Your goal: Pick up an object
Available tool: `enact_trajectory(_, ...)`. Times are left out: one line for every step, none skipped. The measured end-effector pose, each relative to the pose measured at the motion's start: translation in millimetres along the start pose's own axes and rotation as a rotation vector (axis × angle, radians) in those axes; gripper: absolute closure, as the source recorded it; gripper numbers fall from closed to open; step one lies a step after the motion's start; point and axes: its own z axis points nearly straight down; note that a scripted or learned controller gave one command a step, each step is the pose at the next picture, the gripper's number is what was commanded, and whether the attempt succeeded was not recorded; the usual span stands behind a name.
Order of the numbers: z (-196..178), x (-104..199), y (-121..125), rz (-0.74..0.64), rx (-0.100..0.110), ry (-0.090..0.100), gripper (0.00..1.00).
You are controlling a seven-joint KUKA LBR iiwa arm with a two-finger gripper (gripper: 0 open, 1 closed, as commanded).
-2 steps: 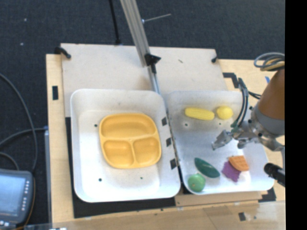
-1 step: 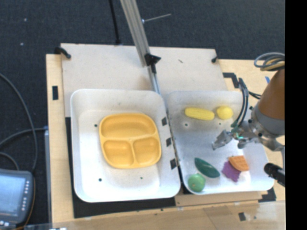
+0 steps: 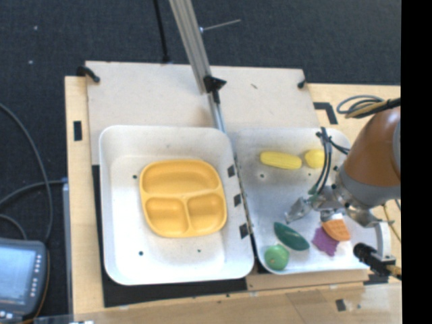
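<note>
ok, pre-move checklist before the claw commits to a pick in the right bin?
1. Claw over the right bin: ok, it sits near the bin's middle.
2. Anything between its tips: cannot tell, they are too small and blurred.
3. Targets in reach: ok; dark green piece, green ball, purple piece and orange piece lie just below it.
4. Target isolated: not ok; those four crowd together near the front wall.
5. Easier options: ok; the yellow corn lies apart, toward the back wall.
6. Yellow tray in the left bin, clear of the arm: ok.
</note>
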Motion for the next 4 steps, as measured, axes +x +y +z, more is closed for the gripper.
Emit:
enact_trajectory(48, -1, 1, 0.000, -0.004, -0.002, 0.00)
enact_trajectory(36, -2, 2, 0.006, -0.009, -0.002, 1.00)
enact_trajectory(-27, 1, 8, -0.005, -0.012, -0.003, 1.00)
enact_trajectory(-71, 0, 10, -0.005, -0.011, -0.003, 1.00)
